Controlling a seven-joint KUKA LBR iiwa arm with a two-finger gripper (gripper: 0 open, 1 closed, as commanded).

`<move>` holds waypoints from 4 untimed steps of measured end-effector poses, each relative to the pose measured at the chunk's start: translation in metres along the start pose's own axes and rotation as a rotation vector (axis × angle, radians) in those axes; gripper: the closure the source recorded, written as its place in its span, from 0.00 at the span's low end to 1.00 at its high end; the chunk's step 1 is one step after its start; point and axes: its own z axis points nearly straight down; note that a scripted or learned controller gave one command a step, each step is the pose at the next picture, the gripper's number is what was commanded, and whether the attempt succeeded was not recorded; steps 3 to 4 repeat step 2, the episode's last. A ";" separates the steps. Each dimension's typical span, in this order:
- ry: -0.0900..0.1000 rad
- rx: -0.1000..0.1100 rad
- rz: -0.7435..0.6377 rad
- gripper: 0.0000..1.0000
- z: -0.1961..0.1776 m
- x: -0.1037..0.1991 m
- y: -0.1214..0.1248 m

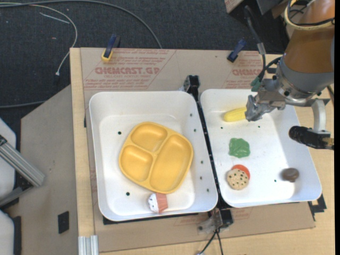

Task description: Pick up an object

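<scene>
- Gripper [254,112] sits low in the right bin [276,193], near its far wall, right at the right-hand end of a yellow banana-shaped piece [234,115].
- Whether it is released or clenched I cannot tell: the wrist hides its tip from this angle, and nothing is plainly seen caught in it.
- Key relation: the yellow piece lies just to the camera's left of the gripper, touching or nearly touching it, with its long axis running roughly left to right across the bin.
- Judged from that, a grasp would call for a slight shift left along that axis.
- Other candidates lie nearer the camera and well apart: a green lump [239,147], a cookie [237,178] and a brown piece [289,175].
- Across in the left bin [101,116] rests a yellow divided plate [155,156].
</scene>
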 end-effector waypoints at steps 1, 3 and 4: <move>-0.001 0.001 0.002 1.00 0.017 0.058 0.000; 0.000 0.000 -0.001 1.00 0.014 0.108 -0.003; 0.000 0.000 -0.001 1.00 0.014 0.108 -0.003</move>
